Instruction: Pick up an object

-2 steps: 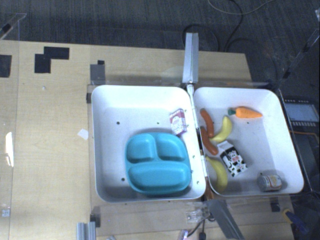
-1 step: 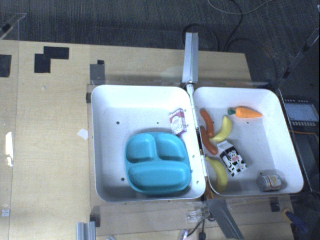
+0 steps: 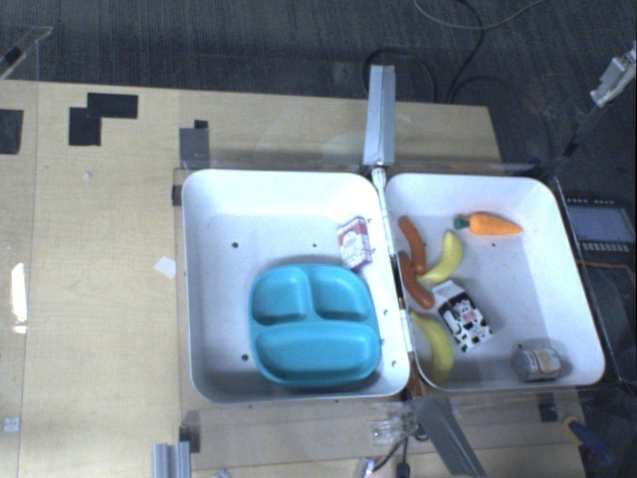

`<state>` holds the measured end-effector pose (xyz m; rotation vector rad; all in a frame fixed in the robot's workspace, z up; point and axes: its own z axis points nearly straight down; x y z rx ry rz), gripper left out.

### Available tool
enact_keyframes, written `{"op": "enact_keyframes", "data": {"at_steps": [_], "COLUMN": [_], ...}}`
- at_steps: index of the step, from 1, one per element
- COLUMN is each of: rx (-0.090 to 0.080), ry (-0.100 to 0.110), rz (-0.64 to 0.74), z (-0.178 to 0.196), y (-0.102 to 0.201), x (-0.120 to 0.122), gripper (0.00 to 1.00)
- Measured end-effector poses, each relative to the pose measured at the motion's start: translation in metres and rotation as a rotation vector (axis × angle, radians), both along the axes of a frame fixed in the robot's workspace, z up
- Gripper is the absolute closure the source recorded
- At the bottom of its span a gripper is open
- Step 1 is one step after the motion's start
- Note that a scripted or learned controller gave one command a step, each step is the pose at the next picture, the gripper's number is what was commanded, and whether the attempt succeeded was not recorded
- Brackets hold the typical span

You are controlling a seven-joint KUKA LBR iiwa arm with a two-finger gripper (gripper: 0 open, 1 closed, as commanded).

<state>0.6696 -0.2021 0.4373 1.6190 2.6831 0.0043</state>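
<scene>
Blue divided tray (image 3: 314, 325) in left bin (image 3: 214, 267), carrot (image 3: 493, 226) in right bin (image 3: 557, 267), jaws' state untellable

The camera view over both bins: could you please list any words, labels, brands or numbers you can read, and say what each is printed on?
No text here can be read.
Small packet in the left bin: red and white print, too blurred to read.
Black-and-white carton in the right bin: a pattern, no legible lettering.
Grey can on its side: label too small to read.
</scene>
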Motion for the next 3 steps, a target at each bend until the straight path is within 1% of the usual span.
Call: {"op": "enact_keyframes", "data": {"at_steps": [3], "rx": [-0.006], "ry": [-0.030], "rz": [0.009], "z": [0.042], "y": [0.004], "x": [0.004], "gripper": [1.00]}}
